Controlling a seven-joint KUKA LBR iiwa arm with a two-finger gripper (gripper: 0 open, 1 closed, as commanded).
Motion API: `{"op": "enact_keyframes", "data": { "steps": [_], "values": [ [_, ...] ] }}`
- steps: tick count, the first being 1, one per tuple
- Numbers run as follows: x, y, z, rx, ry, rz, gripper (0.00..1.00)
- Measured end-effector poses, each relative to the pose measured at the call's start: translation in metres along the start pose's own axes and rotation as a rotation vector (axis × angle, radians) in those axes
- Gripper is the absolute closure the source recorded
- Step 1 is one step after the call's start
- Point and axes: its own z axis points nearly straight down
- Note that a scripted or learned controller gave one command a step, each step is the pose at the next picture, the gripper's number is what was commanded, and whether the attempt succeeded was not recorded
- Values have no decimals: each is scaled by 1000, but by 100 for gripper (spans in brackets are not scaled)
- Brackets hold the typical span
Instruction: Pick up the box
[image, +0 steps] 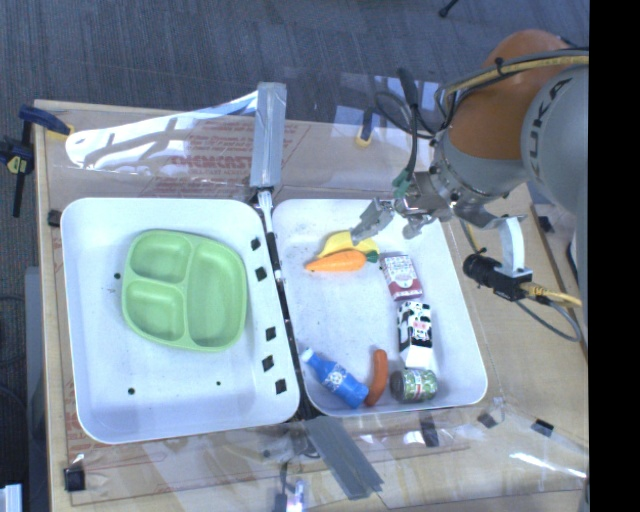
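The box, red and white, is lying in the right bin, long axis running toward the front rim, just below the gripper, which is hanging open and empty.

You have a wooden bench under clear plastic sheeting, set on dark grey carpet.

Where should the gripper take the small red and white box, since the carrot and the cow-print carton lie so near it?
Probably across the long sides of the small red and white box, coming straight down from above. It lies flat in the right white bin, long axis running away from the camera; its short ends face the orange carrot and cow-print carton, while its long sides look free.
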Motion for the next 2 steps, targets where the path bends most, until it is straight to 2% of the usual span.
{"op": "enact_keyframes", "data": {
  "steps": [1, 2],
  "values": [
    [-59, 11, 139, 3, 1, -67, 0],
    [-59, 10, 63, -1, 0, -42, 0]
  ]
}}
